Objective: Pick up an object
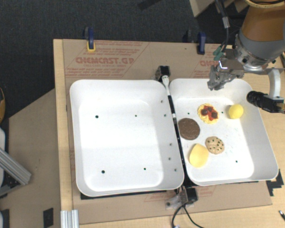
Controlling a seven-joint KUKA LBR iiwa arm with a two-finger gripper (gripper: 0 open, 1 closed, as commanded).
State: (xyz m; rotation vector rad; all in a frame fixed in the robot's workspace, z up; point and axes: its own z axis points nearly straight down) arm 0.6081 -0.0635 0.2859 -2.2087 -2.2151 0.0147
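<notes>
Over the back edge of the right bin (270,165), the gripper (217,83) is hanging w/ nothing in it; can't tell if it's wide or narrow. Nothing's picked up yet. Food toys are lying in that bin: small pizza (208,113), brown patty (189,128), cookie (214,145), 2 yellow bits. Red writing on the board (104,59) is reading "CHEMCAST GP".

5 food items (200,129) in right bin (261,141); left bin (118,137) beside.
</notes>
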